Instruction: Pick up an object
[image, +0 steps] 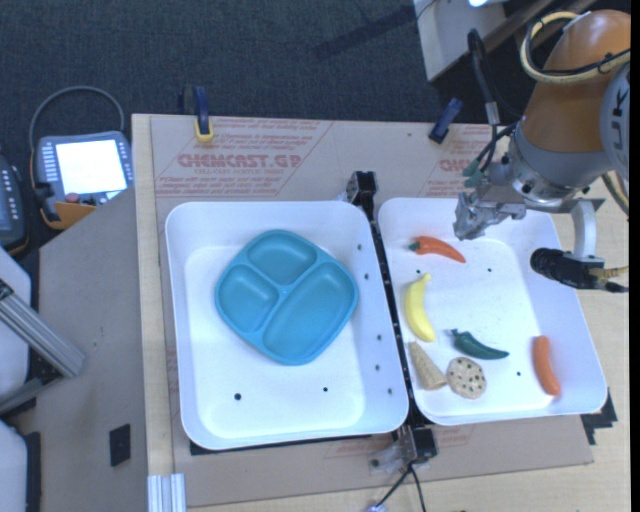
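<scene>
**End effector hovering over the right bin's far edge**

End effector (472, 226) sits above the far part of the right bin (580, 330), near its far-left corner, and I cannot tell from this angle what state it is in; I see nothing held in it. From the fixed camera above the bench (150, 300), I read the grey arm (560, 110) with its orange band coming in from the right.

Just beside the end effector, toward the near side, lies an orange-red pepper (438, 248). A banana (418, 308) lies along the right bin's left edge, roughly midway. Near the bin's near-left corner I see a tan wedge (428, 367) touching a round cookie (466, 377). A dark green pepper (478, 346) lies just beyond the cookie, toward the bin's middle. An orange carrot (546, 364) lies by the right edge, well apart from the rest.

The left bin (190, 300) carries a blue divided plate (287, 296) around its centre. Beyond the bench's left edge a lit handheld screen (88, 165) rests.
</scene>
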